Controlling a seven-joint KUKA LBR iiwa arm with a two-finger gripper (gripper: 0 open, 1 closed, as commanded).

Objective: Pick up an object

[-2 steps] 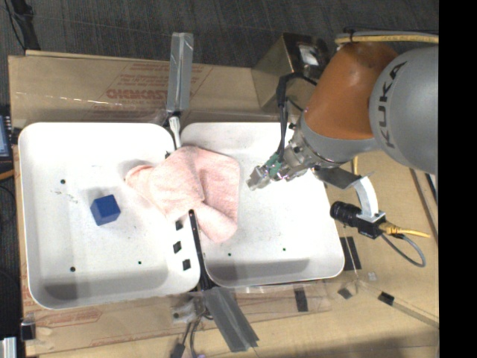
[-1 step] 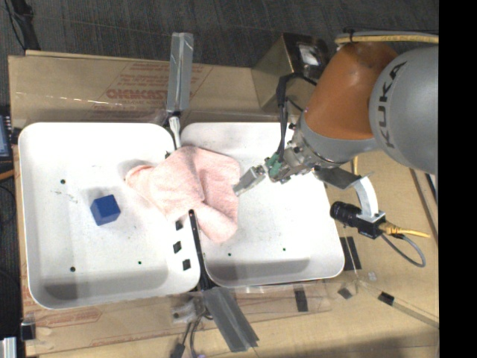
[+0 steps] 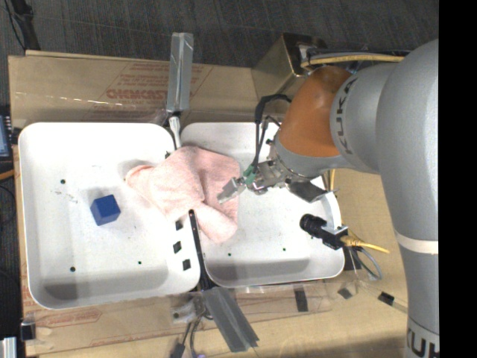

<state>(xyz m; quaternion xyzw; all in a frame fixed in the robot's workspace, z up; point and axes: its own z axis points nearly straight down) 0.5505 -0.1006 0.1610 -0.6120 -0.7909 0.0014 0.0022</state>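
A crumpled pink cloth [image 3: 192, 187] lies draped over the divider between the two bins, and a small blue cube [image 3: 106, 209] sits in the left bin [image 3: 45, 274].

A single fixed camera looks down on the surface [image 3: 67, 77] from above at a slant. It stands far enough off to take in both white bins, the left bin [image 3: 45, 222] and the right bin [image 3: 253, 267], side by side, while the arm [image 3: 387, 88] enters from the frame's right and looms large, close to the lens.
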